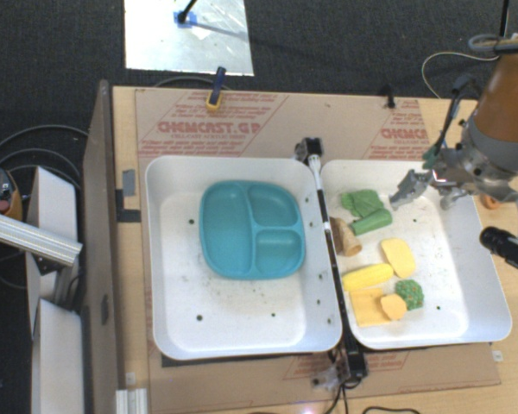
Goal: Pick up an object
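Broccoli (pixel 409 294) sat nearest; my claw (pixel 425 185) hovered over the green pieces (pixel 366 210), apparently released, grasping nothing.

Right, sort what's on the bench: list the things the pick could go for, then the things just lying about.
Could be picked, all in the right bin:
green pieces
brown piece
yellow slice
banana
broccoli
yellow block
The hand hovers above them.

Lying about:
blue divided plate in the left bin

One fixed overhead camera, slanted down, both bins (pixel 242 339) in frame
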Robot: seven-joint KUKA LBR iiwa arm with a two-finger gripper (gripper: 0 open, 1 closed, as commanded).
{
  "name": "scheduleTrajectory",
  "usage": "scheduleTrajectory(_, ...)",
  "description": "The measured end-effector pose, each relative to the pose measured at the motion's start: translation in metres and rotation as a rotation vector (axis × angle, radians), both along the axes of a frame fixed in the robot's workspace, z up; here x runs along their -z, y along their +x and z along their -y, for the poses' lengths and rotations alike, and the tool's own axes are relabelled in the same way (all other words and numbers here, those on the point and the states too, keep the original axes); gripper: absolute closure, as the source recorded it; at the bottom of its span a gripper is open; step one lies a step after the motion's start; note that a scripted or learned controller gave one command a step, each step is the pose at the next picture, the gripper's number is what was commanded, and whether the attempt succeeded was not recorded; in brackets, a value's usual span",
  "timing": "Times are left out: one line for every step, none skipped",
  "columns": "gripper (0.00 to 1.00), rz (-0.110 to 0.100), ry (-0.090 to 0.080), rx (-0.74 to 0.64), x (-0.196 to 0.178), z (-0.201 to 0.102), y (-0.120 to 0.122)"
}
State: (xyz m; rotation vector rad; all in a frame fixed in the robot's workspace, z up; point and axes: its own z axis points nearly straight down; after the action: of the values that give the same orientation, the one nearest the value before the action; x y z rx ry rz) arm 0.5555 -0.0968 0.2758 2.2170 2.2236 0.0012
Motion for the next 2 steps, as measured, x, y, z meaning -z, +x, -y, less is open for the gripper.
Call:
scheduleTrajectory(0.0,-0.013,0.002,0.005,0.126,0.023,-0.022)
scheduleTrajectory(0.0,-0.001,-0.001,0.003,0.194,0.03,-0.024)
